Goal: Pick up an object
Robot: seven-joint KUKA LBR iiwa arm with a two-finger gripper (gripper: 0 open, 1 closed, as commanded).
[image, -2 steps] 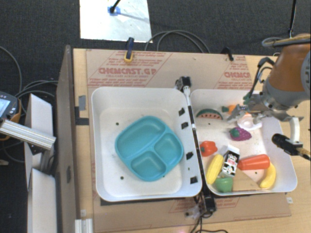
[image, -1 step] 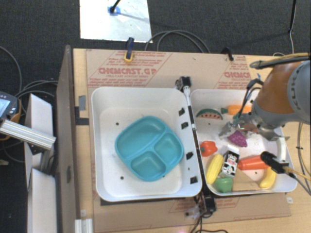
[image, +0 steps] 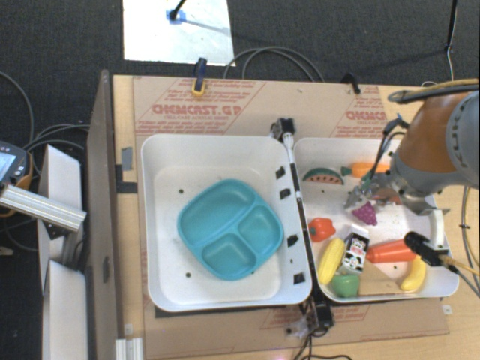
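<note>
My gripper hangs low in the right bin, just above and touching the upper edge of a purple bunch of grapes. Nothing can be seen held in it. An orange piece lies just behind the gripper, and a watermelon slice rests to its left. Nearer the front lie a red pepper, a yellow corn cob, a black-and-white carton, an orange carrot, a green apple and a yellow banana.
The left bin holds a teal divided plate. A divider with black clips separates the two bins. The arm's grey and orange body overhangs the right bin's far right side.
</note>
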